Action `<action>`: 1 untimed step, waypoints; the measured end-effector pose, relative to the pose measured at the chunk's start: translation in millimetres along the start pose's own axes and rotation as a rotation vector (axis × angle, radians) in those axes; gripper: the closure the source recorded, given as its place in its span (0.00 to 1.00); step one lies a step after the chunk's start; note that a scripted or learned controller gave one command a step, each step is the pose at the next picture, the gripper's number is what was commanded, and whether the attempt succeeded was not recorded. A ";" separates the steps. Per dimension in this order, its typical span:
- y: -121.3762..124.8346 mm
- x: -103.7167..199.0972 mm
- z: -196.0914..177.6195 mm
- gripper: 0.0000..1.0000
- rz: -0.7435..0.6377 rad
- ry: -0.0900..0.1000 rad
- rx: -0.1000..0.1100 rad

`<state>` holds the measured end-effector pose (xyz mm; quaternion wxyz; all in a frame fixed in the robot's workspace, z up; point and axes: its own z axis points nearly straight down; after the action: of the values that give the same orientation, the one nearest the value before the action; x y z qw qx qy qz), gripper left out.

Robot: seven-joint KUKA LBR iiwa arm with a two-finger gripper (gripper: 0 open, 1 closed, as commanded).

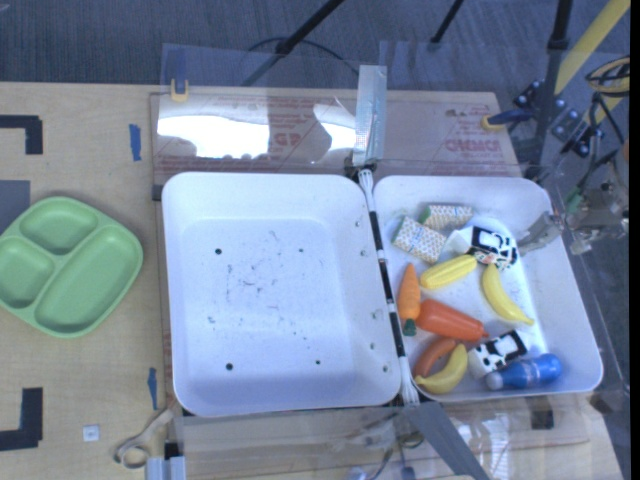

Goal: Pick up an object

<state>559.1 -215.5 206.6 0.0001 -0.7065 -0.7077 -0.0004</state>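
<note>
Approach looks to be the step in hand: nothing is lifted yet, and every candidate lies in the right bin (585,313), crowded toward its left wall and front edge. What I take for the gripper (548,230) is a grey, blurred shape at that bin's right rim near the back corner, clear of the pile; whether it is spread or pressed together I cannot tell, and nothing shows in its grasp. Nearest it lies a black-and-white toy (492,245), touching one yellow banana (450,270), with a second banana (503,296) just beside it toward the right wall. Against the left wall sits an orange carrot (409,293), and beside it a red-orange vegetable (450,318) lying crosswise. At the front edge are a third banana (445,373) and a blue bottle (525,371) on its side, a second black-and-white piece touching it. Two patterned packets (420,238) lie toward the back left corner. The left bin (180,198) and the green divided plate (68,265) on the bench's left side play no part. The next move, as I judge it, calls for picking a target with free space on both flanks, perhaps the second banana or the bottle, then coming down square across its narrow width; the tight cluster by the left wall risks catching a neighbour.
</note>
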 end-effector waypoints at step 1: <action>-13.5 33.9 76.2 0.00 -0.386 0.000 -0.001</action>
<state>545.6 -181.5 130.4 -0.0005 -0.5576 -0.8301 -0.0007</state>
